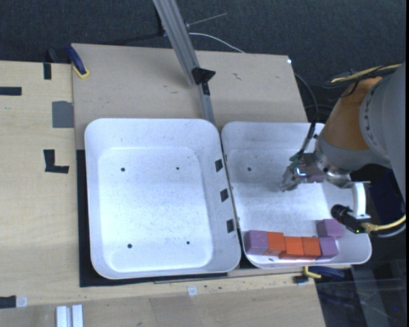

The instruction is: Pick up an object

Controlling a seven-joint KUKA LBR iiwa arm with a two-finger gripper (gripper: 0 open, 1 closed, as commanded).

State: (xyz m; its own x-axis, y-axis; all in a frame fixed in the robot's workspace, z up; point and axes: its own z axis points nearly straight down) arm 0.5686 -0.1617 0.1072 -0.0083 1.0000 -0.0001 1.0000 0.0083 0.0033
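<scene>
Along the near wall of the right bin [259,138] lies a row of blocks: a purple block [258,242], an orange block [276,243], another orange block [305,246] and a purple block [329,238] at the right end. My gripper [291,178] hangs over the middle of this bin, above and behind the row, apart from the blocks. Nothing shows between its fingers. The grey arm with its orange band [344,125] comes in from the right.
The left bin [102,142] stands beside the right one, touching it. A slanted metal pole [180,36] rises behind the bins. A cable and black connector [347,218] hang by the right bin's right wall. Black tape marks lie on the bench at left.
</scene>
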